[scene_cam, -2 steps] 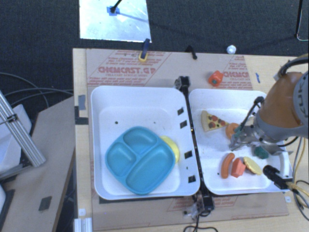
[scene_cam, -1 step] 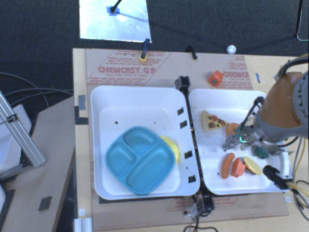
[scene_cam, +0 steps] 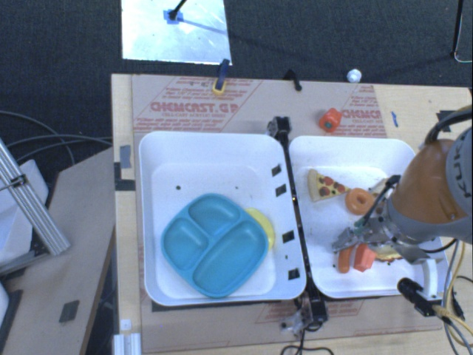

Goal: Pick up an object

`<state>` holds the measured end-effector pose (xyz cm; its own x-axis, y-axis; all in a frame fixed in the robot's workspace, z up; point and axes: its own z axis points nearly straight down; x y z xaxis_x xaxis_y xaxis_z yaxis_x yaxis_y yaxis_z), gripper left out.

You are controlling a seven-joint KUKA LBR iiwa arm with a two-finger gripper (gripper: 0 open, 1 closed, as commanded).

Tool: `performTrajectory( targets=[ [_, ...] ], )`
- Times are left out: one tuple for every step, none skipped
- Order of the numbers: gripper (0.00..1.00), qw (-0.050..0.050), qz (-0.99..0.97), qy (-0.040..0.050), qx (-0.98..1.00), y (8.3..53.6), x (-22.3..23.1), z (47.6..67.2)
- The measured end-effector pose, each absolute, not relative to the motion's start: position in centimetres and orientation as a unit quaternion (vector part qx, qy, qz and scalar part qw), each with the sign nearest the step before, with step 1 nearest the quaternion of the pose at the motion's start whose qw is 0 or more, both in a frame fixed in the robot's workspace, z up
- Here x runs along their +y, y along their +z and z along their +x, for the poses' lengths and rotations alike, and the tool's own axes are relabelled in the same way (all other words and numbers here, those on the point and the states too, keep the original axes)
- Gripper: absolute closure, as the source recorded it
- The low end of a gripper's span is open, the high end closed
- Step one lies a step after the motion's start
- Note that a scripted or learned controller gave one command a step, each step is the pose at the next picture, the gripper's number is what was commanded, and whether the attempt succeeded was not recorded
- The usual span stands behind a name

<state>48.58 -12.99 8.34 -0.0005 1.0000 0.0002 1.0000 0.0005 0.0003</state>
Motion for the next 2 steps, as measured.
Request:
performTrajectory(
  targets=[
    [0.0, 0.001, 0.707, 0.0003, 0.707, 8.5, -15.0, 48.7],
    [1.0, 0.003, 0.707, 0.0014, 0.707, 9.6, -14.9, 48.8]
  ],
)
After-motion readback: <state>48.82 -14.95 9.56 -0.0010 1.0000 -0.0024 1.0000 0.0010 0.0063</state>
